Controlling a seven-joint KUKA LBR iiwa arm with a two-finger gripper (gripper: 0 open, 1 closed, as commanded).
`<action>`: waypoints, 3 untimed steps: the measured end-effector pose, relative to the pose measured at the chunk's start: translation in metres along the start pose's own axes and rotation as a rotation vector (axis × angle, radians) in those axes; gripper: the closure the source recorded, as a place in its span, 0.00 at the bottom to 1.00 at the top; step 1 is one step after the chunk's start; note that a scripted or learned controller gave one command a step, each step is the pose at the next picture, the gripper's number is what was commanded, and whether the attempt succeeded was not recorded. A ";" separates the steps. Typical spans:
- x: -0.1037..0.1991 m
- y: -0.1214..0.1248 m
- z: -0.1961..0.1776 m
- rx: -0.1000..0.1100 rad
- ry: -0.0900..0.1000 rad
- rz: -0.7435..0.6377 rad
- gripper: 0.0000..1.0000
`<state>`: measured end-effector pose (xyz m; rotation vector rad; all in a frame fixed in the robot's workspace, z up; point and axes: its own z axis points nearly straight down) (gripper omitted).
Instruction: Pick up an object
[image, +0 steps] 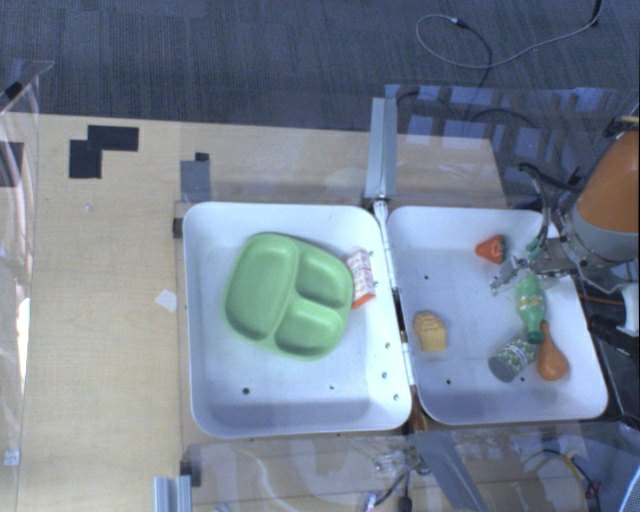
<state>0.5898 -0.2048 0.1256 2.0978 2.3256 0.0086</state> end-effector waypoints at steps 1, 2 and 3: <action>-0.001 0.026 0.038 0.001 0.002 0.071 0.00; 0.000 0.029 0.024 -0.006 0.000 0.066 1.00; 0.028 0.008 -0.085 0.003 0.000 0.117 1.00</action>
